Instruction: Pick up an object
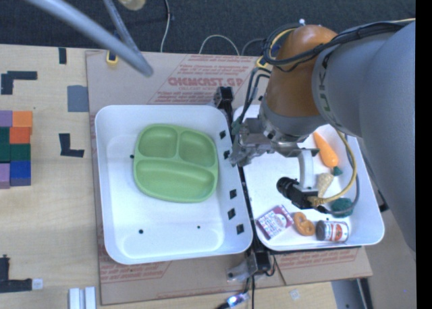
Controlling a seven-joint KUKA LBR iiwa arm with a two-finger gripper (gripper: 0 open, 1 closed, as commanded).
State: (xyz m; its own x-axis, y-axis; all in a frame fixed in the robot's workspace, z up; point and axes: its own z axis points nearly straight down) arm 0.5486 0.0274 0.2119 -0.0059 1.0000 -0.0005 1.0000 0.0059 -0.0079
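Observation:
My gripper (238,152) hangs low at the left edge of the right bin (370,232), just by the divider between the two bins, under the orange wrist band. Nothing shows between its tips. In the right bin lie an orange carrot (327,150), a red-and-white packet (273,222), a small brown ring (303,224), a small can with a red label (333,231), a teal item (341,205) and a beige piece (325,183). The arm hides much of this bin's back part. The left bin (111,193) holds a green divided plate (177,163).
Both bins rest on a cardboard sheet (196,81). Coloured blocks (17,149) are stacked at the far left of the bench. A grey metal bar (74,17) slants across the upper left.

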